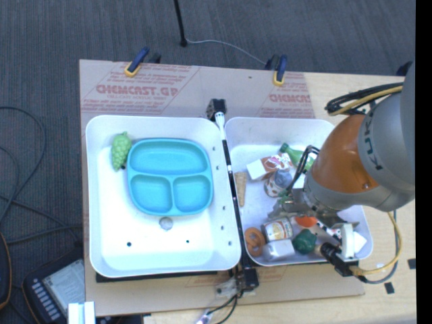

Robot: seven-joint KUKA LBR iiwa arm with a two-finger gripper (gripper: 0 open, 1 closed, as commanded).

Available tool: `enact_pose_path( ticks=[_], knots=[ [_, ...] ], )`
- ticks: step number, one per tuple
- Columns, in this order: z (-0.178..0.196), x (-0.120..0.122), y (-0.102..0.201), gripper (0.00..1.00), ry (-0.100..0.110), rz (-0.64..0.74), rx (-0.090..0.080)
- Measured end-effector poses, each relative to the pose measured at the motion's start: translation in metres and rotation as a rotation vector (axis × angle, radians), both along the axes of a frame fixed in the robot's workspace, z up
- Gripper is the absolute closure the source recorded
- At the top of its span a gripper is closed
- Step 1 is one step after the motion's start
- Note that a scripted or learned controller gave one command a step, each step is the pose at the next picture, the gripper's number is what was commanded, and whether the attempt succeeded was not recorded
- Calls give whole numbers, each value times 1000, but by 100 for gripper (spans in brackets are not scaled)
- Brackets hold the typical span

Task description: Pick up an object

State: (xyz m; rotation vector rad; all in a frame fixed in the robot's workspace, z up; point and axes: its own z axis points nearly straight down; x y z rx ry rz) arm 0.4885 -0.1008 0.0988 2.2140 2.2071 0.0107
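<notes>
Orange and grey, the arm is seen reaching in from the right and bending low over the right-hand shallow white plastic bin, where its wrist is lowered into a crowded heap of small items. The gripper is judged to sit at the middle of that heap, but it is largely masked by the wrist, so how far the fingers are spread, and whether anything lies between them, cannot be told. Around it are seen a small jar with a pale label, a dark green rounded piece, an orange ring-shaped toy, a red-and-white packet and a green leafy piece, all lying close together and in part touching. In the left-hand white bin a light blue three-compartment plastic plate is laid, with a green bunch of toy grapes just beside its left rim and a small grey disc just below it. Both bins rest on a pale wooden tabletop. The step in hand is judged to be the descent or closing upon one item in the right bin. The next move would call for a firm closure on a single piece, then a straight lift clear of its neighbours, since a crowded grasp could slip or drag a second item along.
</notes>
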Motion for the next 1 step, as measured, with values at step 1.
enact_pose_path(
  ticks=[1],
  knots=[
    [86,65,68,100,14,5,6]
  ],
)
